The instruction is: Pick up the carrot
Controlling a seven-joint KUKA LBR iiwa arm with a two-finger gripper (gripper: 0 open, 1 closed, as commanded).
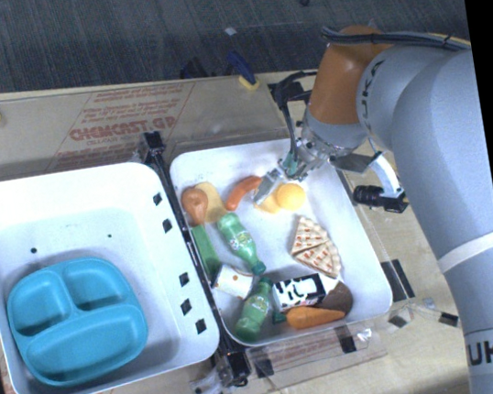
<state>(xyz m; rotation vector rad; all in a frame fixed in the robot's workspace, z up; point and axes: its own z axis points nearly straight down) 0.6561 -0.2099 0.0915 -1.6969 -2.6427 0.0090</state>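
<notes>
From my seat the gripper is a small metallic tangle in the upper middle of the right bin, and at this slant I cannot tell whether it is open or closed; nothing shows in its grasp. It hangs low just above a yellow-orange round fruit, with a reddish-orange stick just to its left, so I judge the program has brought the wrist down over that cluster to try a grasp. The piece I take for the carrot lies elsewhere: at the bottom edge of the same bin, well apart from the gripper, flat on its side with its length running left to right. It is bright orange and smooth, tapering to a point at its left end, and its thick end touches a dark brown lump. The reddish stick could be a second carrot or a sausage — I can't settle that from here. A green bottle, a waffle wedge and a black-and-white carton crowd the space between, which would make a straight drag across unwise. Further out, the grey arm fills the right of the frame, and the left bin holds a blue divided tray at lower left.
</notes>
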